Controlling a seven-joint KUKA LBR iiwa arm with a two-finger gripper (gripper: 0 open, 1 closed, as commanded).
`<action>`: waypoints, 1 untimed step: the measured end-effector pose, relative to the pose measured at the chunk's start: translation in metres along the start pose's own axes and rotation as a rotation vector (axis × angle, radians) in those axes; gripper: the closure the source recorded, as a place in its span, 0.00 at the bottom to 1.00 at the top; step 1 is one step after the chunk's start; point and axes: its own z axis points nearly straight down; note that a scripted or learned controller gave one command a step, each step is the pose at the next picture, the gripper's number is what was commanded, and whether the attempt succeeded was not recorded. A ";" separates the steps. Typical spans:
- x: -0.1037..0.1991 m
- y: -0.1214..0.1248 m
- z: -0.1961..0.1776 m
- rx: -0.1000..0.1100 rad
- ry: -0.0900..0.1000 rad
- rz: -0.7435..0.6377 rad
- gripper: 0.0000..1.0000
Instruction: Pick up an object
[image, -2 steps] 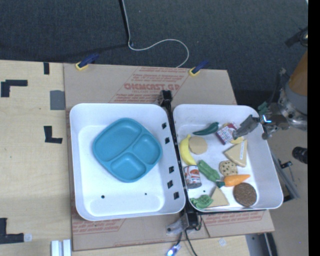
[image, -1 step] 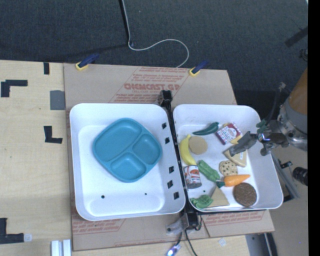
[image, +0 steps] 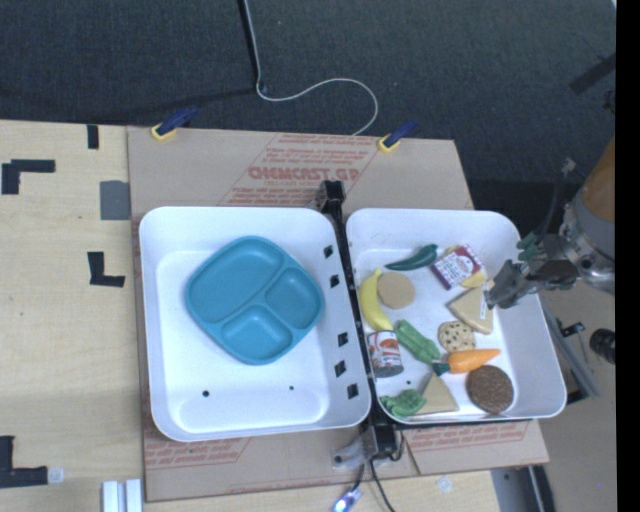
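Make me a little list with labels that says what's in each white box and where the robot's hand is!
left bin: one blue plate with sections
right bin: toy food, with a banana, carrot, cookie, cheese wedge, can and brown patty
gripper: over the right bin's right side, beside the cheese wedge
held: nothing seen between the fingers

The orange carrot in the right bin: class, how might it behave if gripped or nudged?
The carrot looks like moulded toy food, so probably stiff and light. Its rounded, tapering shape suggests it could roll or swing round when pushed. It lies close among a cookie and a brown disc, so a nudge may shift those.
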 end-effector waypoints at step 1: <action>0.060 0.002 0.032 0.001 0.001 -0.002 1.00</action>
